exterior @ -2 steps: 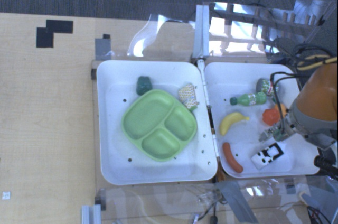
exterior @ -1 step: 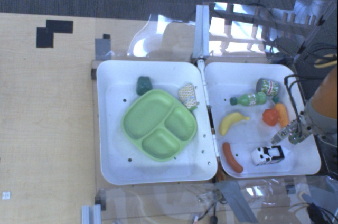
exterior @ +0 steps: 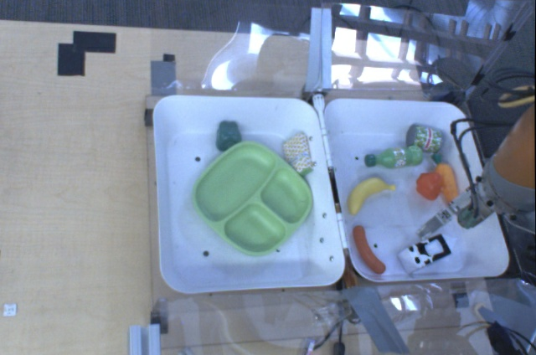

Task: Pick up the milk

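Observation:
The milk point(exterior: 425, 253) is a small white carton with black cow patches. It lies on its side near the front right corner of the right bin point(exterior: 394, 106). My gripper point(exterior: 437, 221) reaches in from the right, and its tip sits just behind the carton and slightly above it in the camera view. A narrow gap shows between the tip and the carton. Nothing is seen held.
Also in the right bin are a red sausage point(exterior: 368, 249), a banana point(exterior: 369, 193), a green bottle point(exterior: 395, 157), a patterned can point(exterior: 425, 137), a red tomato point(exterior: 429, 186) and an orange piece point(exterior: 448, 180). The left bin point(exterior: 167, 203) holds a green divided plate point(exterior: 254, 197) and two small items.

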